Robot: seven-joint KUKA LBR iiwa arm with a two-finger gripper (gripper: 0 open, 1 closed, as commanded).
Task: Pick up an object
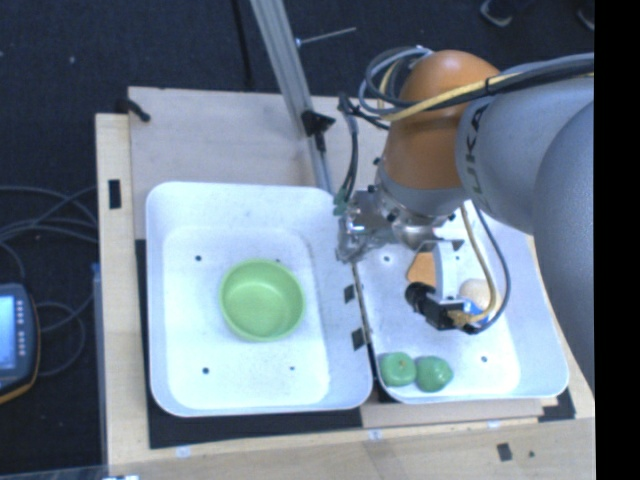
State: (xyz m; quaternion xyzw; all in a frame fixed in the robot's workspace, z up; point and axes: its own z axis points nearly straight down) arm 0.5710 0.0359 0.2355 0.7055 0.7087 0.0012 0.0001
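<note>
My gripper [352, 240] hangs over the left rim of the right bin [530, 368], close to the divider between the two bins. The grey arm with its orange band covers most of that bin's back half. Two small round green objects [398, 369] [434, 373] lie side by side at the right bin's front left. An orange object [424, 265] and a pale beige round object [475, 292] sit mid-bin, partly hidden by the wrist. A light green bowl [262, 300] rests upright in the middle of the left bin [180, 368].
A slanted metal post [285, 58] rises behind the bins, near the gripper. Cables loop around the wrist. The bench's wooden edge runs along the front, and a handheld pendant [15, 333] lies off the bench at far left.
</note>
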